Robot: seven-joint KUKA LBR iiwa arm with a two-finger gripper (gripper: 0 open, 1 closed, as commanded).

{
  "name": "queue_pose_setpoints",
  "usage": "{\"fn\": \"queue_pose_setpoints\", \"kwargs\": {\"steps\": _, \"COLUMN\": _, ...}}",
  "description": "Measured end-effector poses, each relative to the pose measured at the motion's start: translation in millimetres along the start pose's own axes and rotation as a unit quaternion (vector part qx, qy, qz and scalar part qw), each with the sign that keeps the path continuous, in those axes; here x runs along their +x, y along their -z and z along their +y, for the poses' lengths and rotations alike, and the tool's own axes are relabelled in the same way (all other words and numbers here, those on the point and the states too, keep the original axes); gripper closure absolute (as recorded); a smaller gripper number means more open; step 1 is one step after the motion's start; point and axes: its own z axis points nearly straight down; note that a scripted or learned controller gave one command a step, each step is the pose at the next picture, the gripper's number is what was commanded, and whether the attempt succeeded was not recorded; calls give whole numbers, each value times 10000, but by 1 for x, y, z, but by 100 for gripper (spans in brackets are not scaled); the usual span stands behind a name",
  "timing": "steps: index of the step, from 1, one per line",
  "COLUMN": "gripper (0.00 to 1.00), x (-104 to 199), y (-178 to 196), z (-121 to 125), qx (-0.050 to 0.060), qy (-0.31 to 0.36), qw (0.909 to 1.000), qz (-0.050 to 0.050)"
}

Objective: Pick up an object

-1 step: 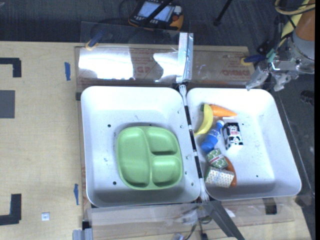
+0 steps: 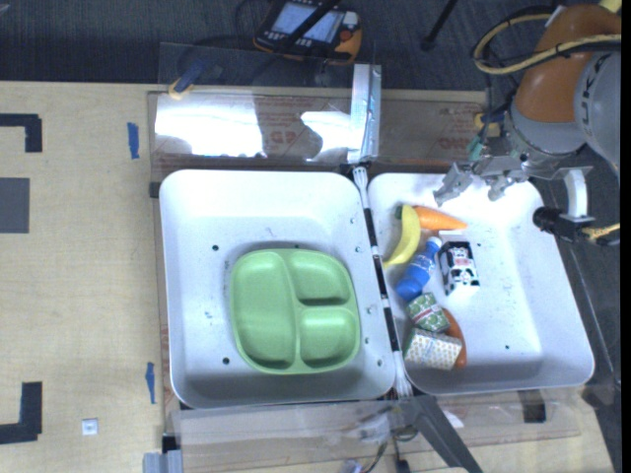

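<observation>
Camera view: two shallow white bins sit side by side on the wooden worktop (image 2: 79,264). The left bin (image 2: 197,205) contains a green sectioned tray (image 2: 294,308), lying flat near the bin's middle. The right bin (image 2: 523,313) contains a cluster of objects along its left side: a yellow banana (image 2: 405,235) touching an orange carrot (image 2: 439,219) at the top, a blue bottle (image 2: 418,271) just below, a small black-and-white object (image 2: 459,267) beside the bottle, a green patterned packet (image 2: 429,312) below that, and a pale patterned packet with an orange edge (image 2: 437,348) nearest the front. The arm enters from the right. Its claw (image 2: 477,183) is over the far edge of the right bin, above and right of the carrot, apart from every object. Nothing sits between its fingers; the claw looks spread apart.
</observation>
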Motion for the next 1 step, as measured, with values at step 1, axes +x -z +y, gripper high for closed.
{"fn": "queue_pose_setpoints", "kwargs": {"steps": 1, "gripper": 0, "x": 39, "y": -75, "z": -30, "qx": -14, "qy": -486, "qw": 9988, "qz": -3}}
